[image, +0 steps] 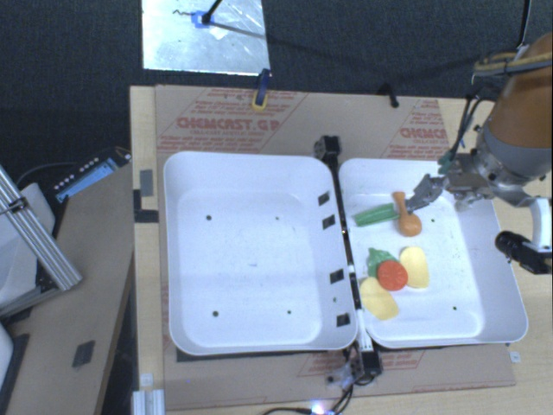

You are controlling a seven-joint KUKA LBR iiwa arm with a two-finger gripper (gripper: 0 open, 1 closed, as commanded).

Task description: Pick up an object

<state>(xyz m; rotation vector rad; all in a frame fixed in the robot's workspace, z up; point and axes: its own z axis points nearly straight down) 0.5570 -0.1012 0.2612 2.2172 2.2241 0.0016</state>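
The right bin (471,292) holds several small toys. A green stick (374,215) lies flat beside an orange, long-necked piece (407,221). Nearer the front sit a red round piece (392,275) with a green leafy bit (377,258), a yellow piece (416,267) and a second yellow piece (378,300). My gripper (426,190) reaches in from the right and hangs just right of and above the orange piece's neck, close to it. I see nothing held in it. The slant of the view hides how its jaws stand.
The left bin (251,258) lies beside the right one, with a black hinge strip (341,232) between them. Both rest on a cardboard sheet (225,119). A foil square (203,24) lies at the back. A black part of the arm (523,251) overhangs the right bin's edge.
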